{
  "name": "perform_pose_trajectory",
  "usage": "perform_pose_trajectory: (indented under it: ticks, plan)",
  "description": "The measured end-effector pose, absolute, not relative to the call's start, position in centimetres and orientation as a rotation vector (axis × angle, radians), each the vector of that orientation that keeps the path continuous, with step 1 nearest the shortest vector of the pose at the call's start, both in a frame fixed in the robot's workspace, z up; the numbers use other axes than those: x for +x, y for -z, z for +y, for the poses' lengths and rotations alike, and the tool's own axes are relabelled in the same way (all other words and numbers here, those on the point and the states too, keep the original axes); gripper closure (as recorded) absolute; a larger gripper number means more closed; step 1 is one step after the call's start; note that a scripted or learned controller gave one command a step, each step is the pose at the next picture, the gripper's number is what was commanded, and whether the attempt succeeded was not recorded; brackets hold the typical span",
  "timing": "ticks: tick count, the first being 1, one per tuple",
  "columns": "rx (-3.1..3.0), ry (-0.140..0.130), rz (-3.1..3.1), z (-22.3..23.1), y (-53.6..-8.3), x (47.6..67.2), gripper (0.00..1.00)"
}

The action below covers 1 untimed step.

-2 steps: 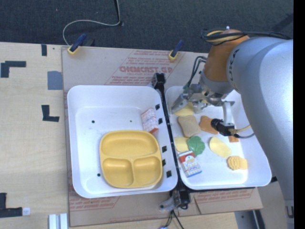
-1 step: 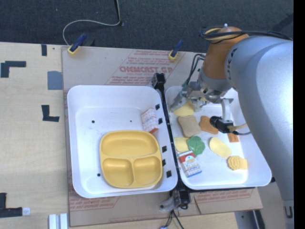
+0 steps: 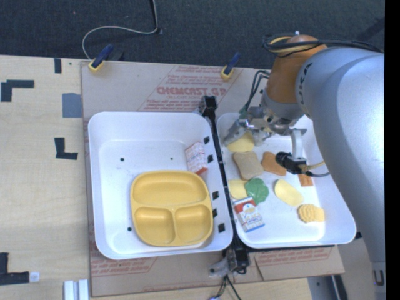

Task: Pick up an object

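The right bin (image 3: 334,227) holds several toy foods. A pale yellow piece (image 3: 240,145) lies at its far left, with a tan bread slice (image 3: 248,164) just in front of it and an orange piece (image 3: 273,162) beside that. Nearer the front are another yellow piece (image 3: 237,188), a green leafy item (image 3: 257,190), a yellow oval (image 3: 288,192), a corn cob (image 3: 310,214) and a red, white and blue carton (image 3: 249,214). My gripper (image 3: 245,129) hangs low over the bin's far left corner, just above the pale yellow piece. Nothing is visibly held.
The left bin (image 3: 103,167) carries a yellow divided tray (image 3: 172,206) and a small red and white carton (image 3: 196,157) near the divider. The grey arm (image 3: 350,117) covers the right bin's far right side. Clamps (image 3: 230,64) and a cable (image 3: 119,33) lie behind the bins.
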<state>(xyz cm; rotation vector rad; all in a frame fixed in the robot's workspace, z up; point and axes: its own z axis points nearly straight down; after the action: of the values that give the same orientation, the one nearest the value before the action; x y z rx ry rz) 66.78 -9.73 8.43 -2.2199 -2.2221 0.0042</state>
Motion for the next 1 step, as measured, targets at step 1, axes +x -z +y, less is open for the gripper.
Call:
perform_pose_trajectory:
  ticks: [1]
  plan:
    - [-2.222, -0.001, -2.222, -9.63, -8.57, 61.28, 0.00]
